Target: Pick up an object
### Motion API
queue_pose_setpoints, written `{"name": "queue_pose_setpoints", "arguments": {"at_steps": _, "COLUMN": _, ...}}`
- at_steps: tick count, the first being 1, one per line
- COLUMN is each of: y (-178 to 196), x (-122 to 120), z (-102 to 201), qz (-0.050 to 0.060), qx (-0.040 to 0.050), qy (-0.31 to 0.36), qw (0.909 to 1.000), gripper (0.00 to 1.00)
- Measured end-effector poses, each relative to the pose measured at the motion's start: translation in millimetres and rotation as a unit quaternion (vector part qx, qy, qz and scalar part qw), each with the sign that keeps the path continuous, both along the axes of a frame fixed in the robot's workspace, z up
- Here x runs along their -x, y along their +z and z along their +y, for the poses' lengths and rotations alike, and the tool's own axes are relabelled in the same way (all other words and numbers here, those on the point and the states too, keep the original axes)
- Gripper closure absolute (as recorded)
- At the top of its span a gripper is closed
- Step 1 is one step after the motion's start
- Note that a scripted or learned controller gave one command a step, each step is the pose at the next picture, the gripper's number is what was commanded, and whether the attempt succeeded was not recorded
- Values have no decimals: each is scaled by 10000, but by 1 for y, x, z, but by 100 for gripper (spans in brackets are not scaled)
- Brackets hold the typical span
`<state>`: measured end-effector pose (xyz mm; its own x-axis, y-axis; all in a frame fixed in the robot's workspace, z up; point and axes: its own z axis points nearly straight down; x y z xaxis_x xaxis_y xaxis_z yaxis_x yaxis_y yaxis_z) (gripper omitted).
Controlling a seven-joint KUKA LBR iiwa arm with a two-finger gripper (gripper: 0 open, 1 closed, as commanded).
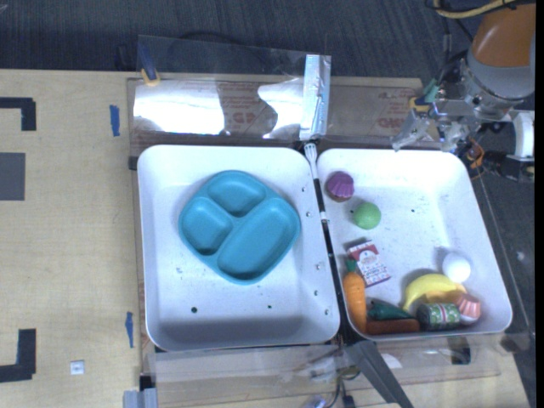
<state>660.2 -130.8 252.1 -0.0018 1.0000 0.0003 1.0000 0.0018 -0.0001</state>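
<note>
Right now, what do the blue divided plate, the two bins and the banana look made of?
Blue plate: likely moulded plastic, matte, uniform colour, soft rounded dividers. Left bin and right bin: thin white plastic by the look, slightly glossy, rounded corners, dark specks on the floors. Banana: probably toy plastic, smooth even yellow with a faint sheen; too small to be sure.
</note>
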Motion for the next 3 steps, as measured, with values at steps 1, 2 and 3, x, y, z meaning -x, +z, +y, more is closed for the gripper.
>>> {"name": "queue_pose_setpoints", "arguments": {"at_steps": 1, "y": -68, "x": 42, "z": 65, "qz": 11, "qx": -6, "qy": 1116, "qw": 9938, "gripper": 0}}
{"name": "queue_pose_setpoints", "arguments": {"at_steps": 2, "y": -157, "x": 41, "z": 31, "qz": 27, "qx": -6, "qy": 1579, "qw": 9875, "gripper": 0}}
{"name": "queue_pose_setpoints", "arguments": {"at_steps": 3, "y": -142, "x": 38, "z": 31, "qz": -31, "qx": 6, "qy": 1582, "qw": 9874, "gripper": 100}}
